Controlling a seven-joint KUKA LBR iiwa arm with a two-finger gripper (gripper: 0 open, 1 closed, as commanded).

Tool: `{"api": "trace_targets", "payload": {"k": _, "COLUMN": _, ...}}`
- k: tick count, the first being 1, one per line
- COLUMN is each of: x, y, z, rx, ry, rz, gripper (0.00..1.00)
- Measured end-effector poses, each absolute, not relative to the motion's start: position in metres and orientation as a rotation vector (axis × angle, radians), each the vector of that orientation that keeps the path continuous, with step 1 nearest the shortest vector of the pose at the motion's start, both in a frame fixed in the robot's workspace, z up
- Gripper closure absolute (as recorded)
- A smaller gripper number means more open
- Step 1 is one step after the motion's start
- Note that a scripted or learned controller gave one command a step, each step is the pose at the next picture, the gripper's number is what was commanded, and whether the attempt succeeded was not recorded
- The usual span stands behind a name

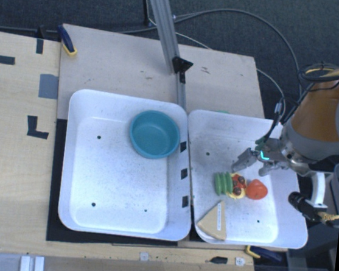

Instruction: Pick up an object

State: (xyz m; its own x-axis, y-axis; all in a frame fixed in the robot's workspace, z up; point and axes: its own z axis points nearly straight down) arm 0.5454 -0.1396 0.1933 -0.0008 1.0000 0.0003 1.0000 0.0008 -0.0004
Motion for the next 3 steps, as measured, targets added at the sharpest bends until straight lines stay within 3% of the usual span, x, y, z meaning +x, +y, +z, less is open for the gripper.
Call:
{"api": "trace_targets", "payload": {"k": 1, "x": 0.545, "y": -0.14, "z": 0.193, "rx": -2.22, "ry": -2.222, "rz": 0.0, "gripper": 0.0}}
{"api": "trace_targets", "payload": {"k": 3, "x": 0.548, "y": -0.137, "z": 0.091, "rx": -2.226, "ry": -2.223, "rz": 0.0, "gripper": 0.0}}
